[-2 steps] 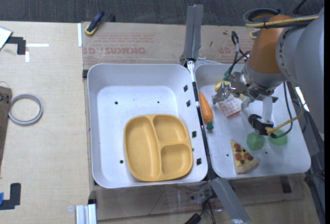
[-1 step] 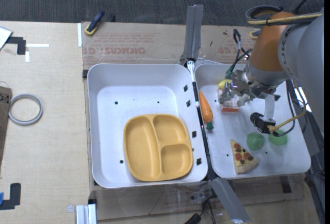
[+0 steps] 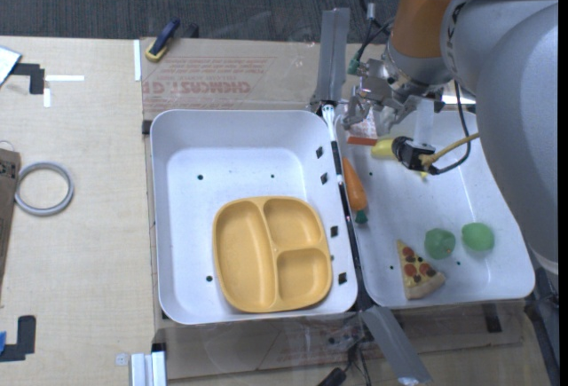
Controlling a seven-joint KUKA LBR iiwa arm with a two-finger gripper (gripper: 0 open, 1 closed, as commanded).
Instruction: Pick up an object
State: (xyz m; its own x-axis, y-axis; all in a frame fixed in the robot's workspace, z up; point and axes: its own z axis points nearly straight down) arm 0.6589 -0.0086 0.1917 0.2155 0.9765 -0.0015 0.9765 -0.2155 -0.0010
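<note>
Pale bench point(image 3: 80, 287) carries two white bins. In the right bin point(image 3: 461, 189) a toy carrot point(image 3: 355, 186), orange with a green tip, lies along the left wall. It is near the gripper point(image 3: 366, 118), which hovers over the far left corner; whether it is released or clenched cannot be told. A toy pizza slice point(image 3: 417, 271), a green lump point(image 3: 439, 242) and a second green lump point(image 3: 477, 237) lie nearer. Cardboard point(image 3: 222, 78) behind bears red upside-down print, unreadable.

An orange carrot point(image 3: 355, 186) lies lengthwise just beside the tool point(image 3: 364, 120), while a pizza slice point(image 3: 417, 271), two green balls point(image 3: 439, 242) point(image 3: 478, 237) and a yellow divided plate point(image 3: 272, 252) lie well apart from it.
</note>
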